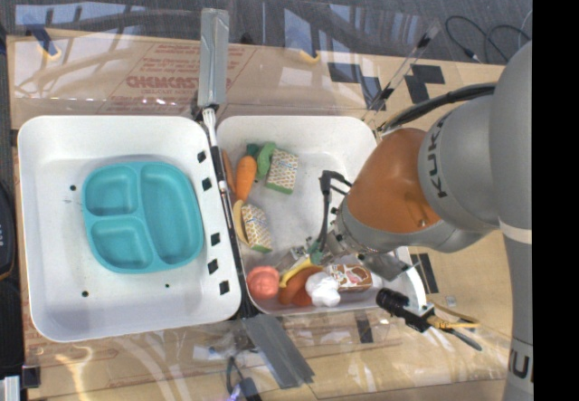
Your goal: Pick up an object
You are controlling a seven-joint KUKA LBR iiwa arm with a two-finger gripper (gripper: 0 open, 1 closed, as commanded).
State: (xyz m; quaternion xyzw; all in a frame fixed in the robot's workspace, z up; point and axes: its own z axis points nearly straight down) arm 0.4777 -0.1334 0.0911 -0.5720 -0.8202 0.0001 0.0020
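Over the right bin (298, 132), a grey arm with an orange band (389, 191) is reaching down toward the bin's near corner, where toy foods are crowding together: a pink ball (263, 281), a white piece (323, 291) and a printed packet (355, 278). A carrot (245, 176) is lying farther back. The left bin (45, 209) is holding a teal divided tray (142, 214). Whether anything is being gripped cannot be told. Descending squarely on one piece, clear of its neighbours and the wall, would likely help.

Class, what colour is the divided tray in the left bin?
Turquoise. The divided tray shows clearly in the camera view.
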